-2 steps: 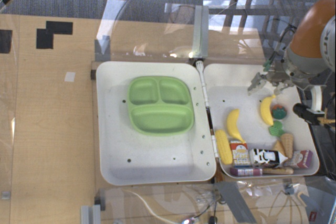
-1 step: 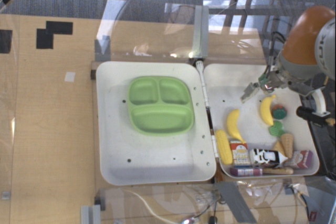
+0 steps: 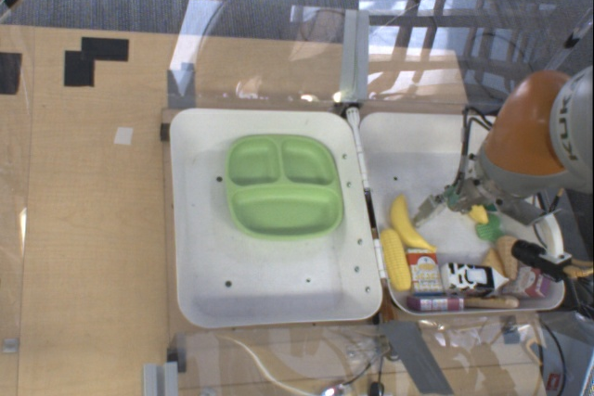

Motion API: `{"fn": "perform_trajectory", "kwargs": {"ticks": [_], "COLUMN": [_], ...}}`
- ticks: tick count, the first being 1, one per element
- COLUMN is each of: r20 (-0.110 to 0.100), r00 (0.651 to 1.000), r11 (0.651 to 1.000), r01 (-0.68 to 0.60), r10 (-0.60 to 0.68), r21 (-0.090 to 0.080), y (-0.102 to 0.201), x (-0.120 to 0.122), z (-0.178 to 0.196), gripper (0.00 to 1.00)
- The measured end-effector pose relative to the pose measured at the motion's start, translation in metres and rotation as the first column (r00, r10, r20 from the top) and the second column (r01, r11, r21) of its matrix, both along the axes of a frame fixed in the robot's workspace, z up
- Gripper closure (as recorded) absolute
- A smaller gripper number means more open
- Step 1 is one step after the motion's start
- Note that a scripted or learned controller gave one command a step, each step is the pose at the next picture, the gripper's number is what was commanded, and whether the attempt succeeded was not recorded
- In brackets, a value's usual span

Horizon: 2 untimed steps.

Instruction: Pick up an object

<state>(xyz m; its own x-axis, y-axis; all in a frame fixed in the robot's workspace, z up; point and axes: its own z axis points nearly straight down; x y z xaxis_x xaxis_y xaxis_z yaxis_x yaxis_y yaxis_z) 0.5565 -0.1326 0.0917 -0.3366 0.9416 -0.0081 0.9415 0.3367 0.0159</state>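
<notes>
My gripper [image 3: 451, 198] hangs low over the middle of the right bin [image 3: 408, 144], at the end of the grey arm with the orange band [image 3: 524, 136]. A yellow banana [image 3: 406, 223] lies just to its left and below, and a small yellow and green toy [image 3: 482, 219] lies close on its right. Nothing shows held in the gripper. Along the bin's front lie a corn cob [image 3: 396, 259], a small red and white box [image 3: 423, 272], a black and white item [image 3: 470, 275], a purple marker [image 3: 444, 302] and an ice cream cone toy [image 3: 509, 253].
The left bin [image 3: 200, 274] holds a green divided plate [image 3: 283, 185]. A metal divider [image 3: 364, 190] separates the two bins. Clear plastic walls stand behind the bins. The arm's body covers the right bin's right edge.
</notes>
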Motion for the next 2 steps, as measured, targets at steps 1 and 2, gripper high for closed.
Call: {"fn": "perform_trajectory", "kwargs": {"ticks": [1, 2], "r20": [-0.001, -0.010], "r00": [0.979, 0.894], "r11": [0.979, 0.894], "r01": [-0.202, -0.448], "r10": [0.202, 0.448], "r21": [-0.003, -0.001], "y": [-0.050, 0.030], "x": [0.009, 0.031], "z": [0.000, 0.033], "gripper": [0.00, 0.00]}}
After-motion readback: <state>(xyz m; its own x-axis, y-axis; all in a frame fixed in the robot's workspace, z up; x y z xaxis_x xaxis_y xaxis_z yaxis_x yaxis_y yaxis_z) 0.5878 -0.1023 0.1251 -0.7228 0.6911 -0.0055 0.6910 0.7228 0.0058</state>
